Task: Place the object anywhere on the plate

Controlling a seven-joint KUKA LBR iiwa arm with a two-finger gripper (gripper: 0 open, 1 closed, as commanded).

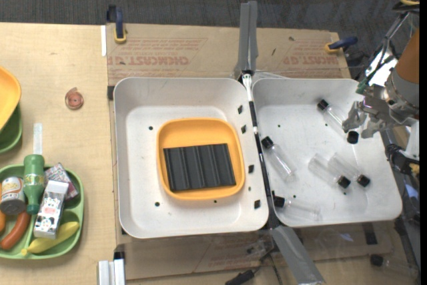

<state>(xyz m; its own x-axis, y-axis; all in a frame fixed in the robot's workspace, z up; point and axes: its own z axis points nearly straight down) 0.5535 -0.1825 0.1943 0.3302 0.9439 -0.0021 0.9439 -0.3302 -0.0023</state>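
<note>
Orange plate (200,133) sits centred in left bin (133,163), dark ridged insert on top, ready as target. Clear vials with black caps (277,160) scattered loose in right bin (300,210), awaiting pick. End effector (357,127) hovers over right bin's right side; grip state cannot tell.

2 bins (127,163) are set side by side mid-frame; a plate (200,133) lies in the left bin, several vials (277,158) in the right.
</note>
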